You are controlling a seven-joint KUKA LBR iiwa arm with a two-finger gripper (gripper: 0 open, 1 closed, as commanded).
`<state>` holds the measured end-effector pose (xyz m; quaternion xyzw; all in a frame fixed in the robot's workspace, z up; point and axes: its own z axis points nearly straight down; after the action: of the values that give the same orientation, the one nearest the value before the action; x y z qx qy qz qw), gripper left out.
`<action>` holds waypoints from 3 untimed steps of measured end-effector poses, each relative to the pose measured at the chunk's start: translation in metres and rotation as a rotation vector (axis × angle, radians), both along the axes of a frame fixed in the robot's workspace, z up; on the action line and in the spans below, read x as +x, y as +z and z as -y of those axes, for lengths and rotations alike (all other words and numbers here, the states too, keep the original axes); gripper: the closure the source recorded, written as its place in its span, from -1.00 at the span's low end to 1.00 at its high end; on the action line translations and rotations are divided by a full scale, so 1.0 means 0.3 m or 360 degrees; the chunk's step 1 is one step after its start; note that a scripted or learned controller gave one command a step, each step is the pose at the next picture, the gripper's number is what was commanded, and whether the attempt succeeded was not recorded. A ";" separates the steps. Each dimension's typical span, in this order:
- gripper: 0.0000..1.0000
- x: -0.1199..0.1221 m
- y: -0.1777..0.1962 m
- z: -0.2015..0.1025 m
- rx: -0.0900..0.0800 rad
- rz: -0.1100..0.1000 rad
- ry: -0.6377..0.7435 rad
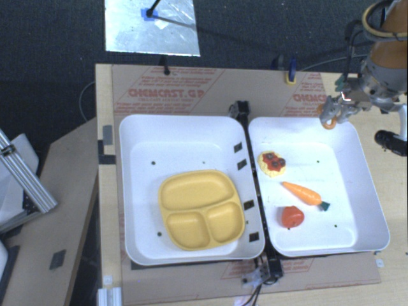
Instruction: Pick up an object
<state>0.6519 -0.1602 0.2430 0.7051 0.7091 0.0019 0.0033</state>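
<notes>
Toy carrot (301, 194): orange, green-tipped, lying flat at a slant on the floor of the right bin (366, 171), near its middle; the likeliest pick, since it lies apart from its neighbours with room on both sides.

Right bin, other contents: small pizza-like toy disc (272, 164), yellow with red and dark topping, near the left wall; red tomato-like toy (292, 217), just below the carrot, close but apparently not touching.

Left bin (137, 171): holds one yellow three-compartment tray (201, 208), compartments bare, set toward the front right.

Gripper (329, 115): above the right bin's far right corner, well apart from all three toys. A small orange ring-like shape shows at its tip; whether the fingers are spread or pressed together cannot be told. Judged to be staged clear of the contents before a descent.
</notes>
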 end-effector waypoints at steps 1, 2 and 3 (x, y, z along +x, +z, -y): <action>1.00 0.023 0.023 -0.165 0.0004 -0.0005 0.0006; 1.00 0.027 -0.016 -0.372 0.0007 -0.0008 0.0008; 1.00 0.051 -0.029 -0.581 0.0006 -0.0007 0.0008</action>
<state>0.6671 0.0140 0.2343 0.7034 0.7108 0.0017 0.0005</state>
